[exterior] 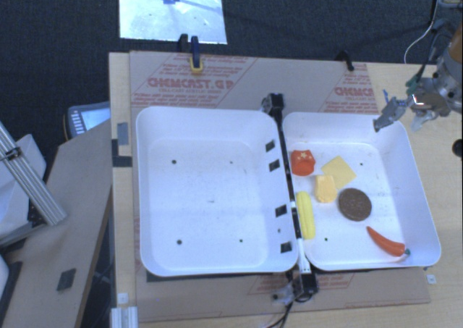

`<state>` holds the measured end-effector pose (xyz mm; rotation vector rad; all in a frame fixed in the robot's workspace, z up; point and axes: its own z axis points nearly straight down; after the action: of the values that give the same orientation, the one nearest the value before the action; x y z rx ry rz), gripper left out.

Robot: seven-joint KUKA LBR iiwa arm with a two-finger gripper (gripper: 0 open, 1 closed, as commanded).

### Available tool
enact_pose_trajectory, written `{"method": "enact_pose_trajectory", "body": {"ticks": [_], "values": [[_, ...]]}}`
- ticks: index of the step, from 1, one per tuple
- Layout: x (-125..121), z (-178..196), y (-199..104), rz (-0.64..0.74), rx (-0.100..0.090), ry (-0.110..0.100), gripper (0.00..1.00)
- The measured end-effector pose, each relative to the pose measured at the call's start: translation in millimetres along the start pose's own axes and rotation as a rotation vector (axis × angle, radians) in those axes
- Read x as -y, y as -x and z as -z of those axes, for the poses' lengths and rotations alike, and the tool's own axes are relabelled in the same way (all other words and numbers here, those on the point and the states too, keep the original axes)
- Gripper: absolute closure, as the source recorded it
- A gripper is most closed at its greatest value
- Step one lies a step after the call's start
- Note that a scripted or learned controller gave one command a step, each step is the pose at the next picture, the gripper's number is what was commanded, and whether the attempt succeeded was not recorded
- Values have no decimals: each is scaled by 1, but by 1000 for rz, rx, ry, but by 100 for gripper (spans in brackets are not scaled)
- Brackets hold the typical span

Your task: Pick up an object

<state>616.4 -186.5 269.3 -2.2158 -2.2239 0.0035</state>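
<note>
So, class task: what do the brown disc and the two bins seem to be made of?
The brown disc looks like matte moulded plastic, probably toy food: flat, even brown, no shine. The left bin and right bin look like thin formed white plastic: smooth, rounded corners, soft sheen. None is certain from this view.

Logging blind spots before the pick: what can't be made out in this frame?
- Grey KUKA arm: cut off by the camera view's right edge, so its pose is unknown.
- Two-finger gripper: small and blurred above the right white bin's far corner.
- Orange-red block: too small to identify.
- Round brown disc: surface detail unreadable.
- Clamp at the bins' near edge: dark, shape unclear.
</note>
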Motion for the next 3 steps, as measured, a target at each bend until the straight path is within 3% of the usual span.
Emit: {"method": "enact_pose_trajectory", "body": {"ticks": [1,2,3], "values": [[-2,94,-30,5,2,11,0],[-12,185,-102,9,1,10,0],[-32,268,-206,13,-2,11,0]]}}
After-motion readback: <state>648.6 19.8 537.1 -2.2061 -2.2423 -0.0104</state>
